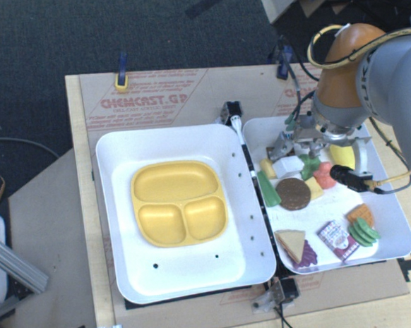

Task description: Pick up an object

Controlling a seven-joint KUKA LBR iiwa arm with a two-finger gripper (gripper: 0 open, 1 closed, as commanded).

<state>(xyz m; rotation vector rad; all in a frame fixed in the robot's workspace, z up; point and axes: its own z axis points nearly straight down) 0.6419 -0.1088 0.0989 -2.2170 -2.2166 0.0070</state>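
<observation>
Grey, my tool (pixel 297 145) hangs low over small toy foods (pixel 293 192) in the right white bin (pixel 399 233); its state I cannot tell, nothing visibly lifted yet.

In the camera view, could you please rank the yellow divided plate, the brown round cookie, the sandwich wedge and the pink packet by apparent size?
1. Yellow divided plate, by far the largest.
2. Brown round cookie and sandwich wedge: these look about alike, so I would not rank them.
3. Pink packet, slightly smaller, though the margin is slim.
</observation>
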